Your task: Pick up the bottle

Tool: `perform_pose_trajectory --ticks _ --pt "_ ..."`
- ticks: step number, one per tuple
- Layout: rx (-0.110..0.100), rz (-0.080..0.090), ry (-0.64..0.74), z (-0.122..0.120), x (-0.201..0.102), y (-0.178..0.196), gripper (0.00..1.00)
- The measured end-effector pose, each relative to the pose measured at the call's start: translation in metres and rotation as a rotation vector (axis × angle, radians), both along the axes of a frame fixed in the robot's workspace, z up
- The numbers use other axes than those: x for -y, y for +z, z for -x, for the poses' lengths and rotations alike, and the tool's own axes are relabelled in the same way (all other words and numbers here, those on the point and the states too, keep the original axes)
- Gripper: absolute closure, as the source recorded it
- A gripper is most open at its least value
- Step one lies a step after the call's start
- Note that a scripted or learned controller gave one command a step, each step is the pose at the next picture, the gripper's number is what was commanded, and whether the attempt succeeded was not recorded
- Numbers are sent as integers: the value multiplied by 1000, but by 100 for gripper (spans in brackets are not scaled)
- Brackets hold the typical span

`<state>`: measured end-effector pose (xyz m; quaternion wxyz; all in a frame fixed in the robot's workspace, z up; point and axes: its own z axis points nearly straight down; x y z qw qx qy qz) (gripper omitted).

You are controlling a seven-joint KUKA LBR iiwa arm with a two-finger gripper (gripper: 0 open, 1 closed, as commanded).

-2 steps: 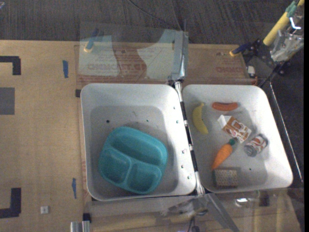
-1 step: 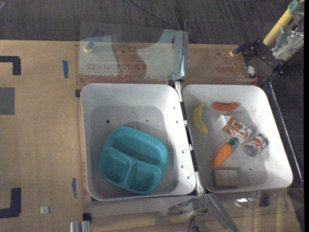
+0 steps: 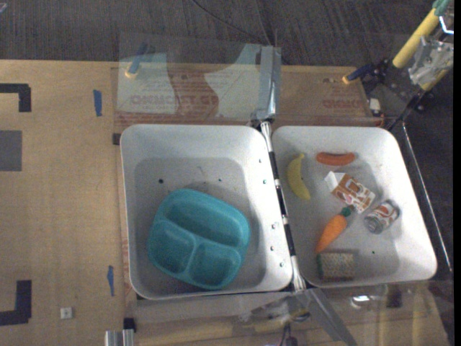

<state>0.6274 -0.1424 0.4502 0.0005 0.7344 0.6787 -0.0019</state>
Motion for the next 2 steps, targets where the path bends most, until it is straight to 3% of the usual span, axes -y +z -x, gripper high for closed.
perform_pose_trajectory --ticks 2 --pt "1 2 1 -2 0 18 100"
